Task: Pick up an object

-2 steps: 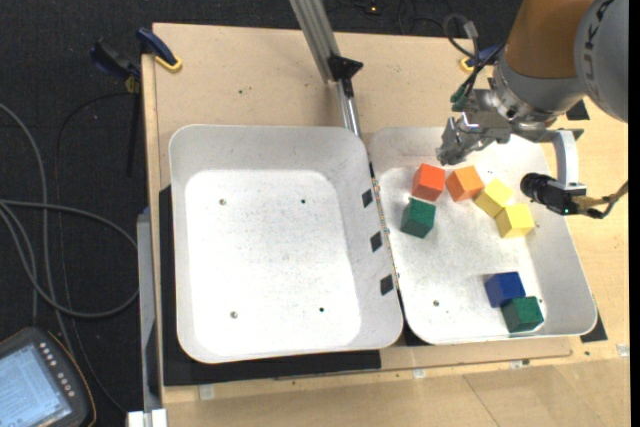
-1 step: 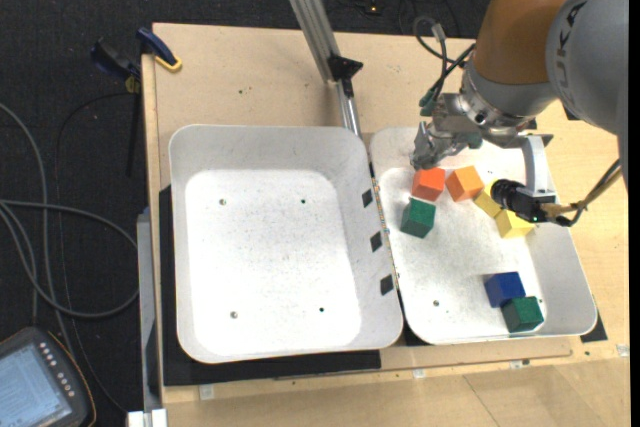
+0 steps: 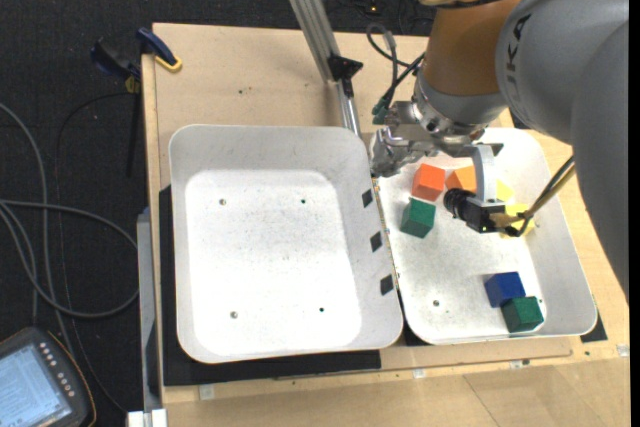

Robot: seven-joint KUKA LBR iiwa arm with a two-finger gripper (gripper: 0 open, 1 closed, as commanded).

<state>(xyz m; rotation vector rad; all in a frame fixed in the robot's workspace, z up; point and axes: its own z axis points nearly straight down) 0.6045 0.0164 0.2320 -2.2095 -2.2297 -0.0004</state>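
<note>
Fingers (image 3: 392, 150): can't tell if spread or pinched, wrist hides them. They sit at approx 10 o'clock in the right bin (image 3: 560, 245). Nearest target, you'd judge, is the orange block (image 3: 429, 180), w/ a green block (image 3: 419, 217) just below. Looks light, rigid; grip opposite flat faces.

Two bins sit side by side on the bench (image 3: 250, 65), the left bin (image 3: 200, 245) touching the right bin (image 3: 560, 255). In the right bin, two blocks (image 3: 430, 180) lie at the back with a third block (image 3: 419, 217) just before them. Two more blocks (image 3: 505, 287) lie together near its front right corner. The pincer (image 3: 392, 150) hangs over the right bin's back left corner.
</note>
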